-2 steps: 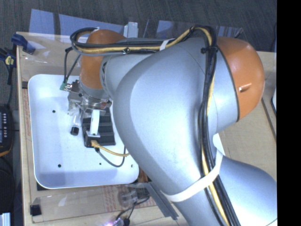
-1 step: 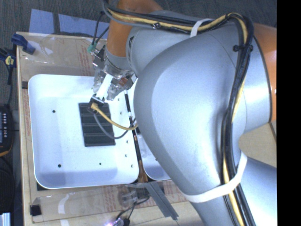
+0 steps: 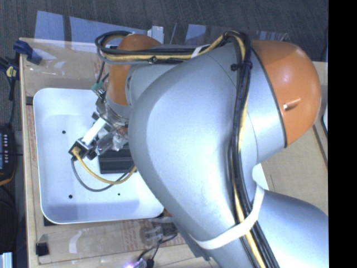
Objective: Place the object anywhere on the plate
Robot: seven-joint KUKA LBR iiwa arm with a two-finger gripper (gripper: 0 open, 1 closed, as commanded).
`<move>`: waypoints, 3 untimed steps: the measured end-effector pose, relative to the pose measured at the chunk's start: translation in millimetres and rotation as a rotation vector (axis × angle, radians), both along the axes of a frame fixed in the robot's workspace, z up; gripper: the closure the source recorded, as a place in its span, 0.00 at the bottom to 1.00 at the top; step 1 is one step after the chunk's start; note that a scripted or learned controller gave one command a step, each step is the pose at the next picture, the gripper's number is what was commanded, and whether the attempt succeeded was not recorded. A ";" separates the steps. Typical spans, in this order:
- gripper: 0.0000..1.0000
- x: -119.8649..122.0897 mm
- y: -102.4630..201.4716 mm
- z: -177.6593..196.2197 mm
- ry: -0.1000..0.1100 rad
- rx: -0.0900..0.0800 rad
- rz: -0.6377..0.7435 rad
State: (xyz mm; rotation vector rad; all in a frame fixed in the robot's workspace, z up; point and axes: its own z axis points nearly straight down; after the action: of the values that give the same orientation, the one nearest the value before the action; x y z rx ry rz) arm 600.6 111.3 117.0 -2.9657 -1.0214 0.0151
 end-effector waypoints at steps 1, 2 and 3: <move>1.00 37.0 -47.8 74.9 -0.008 0.003 0.376; 1.00 -17.4 4.3 27.7 -0.001 0.001 0.096; 1.00 -13.2 37.9 -25.6 -0.006 0.000 0.147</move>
State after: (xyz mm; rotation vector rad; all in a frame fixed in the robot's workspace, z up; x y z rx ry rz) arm 587.4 149.2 91.3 -2.8847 -1.2378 0.0064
